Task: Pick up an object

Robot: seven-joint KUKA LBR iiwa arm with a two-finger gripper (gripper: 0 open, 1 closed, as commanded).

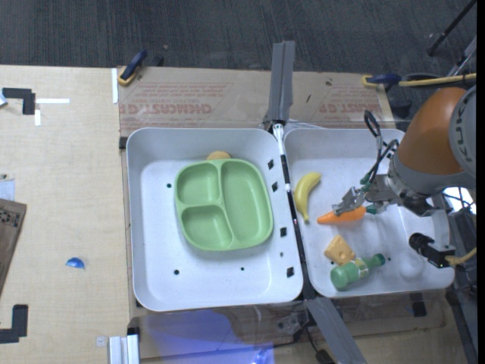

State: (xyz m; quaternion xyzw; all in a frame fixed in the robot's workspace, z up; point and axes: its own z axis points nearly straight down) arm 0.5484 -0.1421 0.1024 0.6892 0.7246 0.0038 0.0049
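Observation:
In the right bin [424, 279], an orange carrot [339, 217] with a green end lies near the middle. My gripper [353, 201] hangs right over the carrot's right half, touching or nearly touching it. A yellow banana [305, 192] lies to the left of the carrot. A tan chunk [339, 249] and a green bottle [355, 272] on its side rest nearer the front edge.
The left bin [151, 279] holds a green divided plate [224, 203], with a small orange-yellow thing [218, 155] peeking out behind it. A grey divider [290, 218] runs between the bins. The arm's orange band [432, 131] looms over the right bin's far right.

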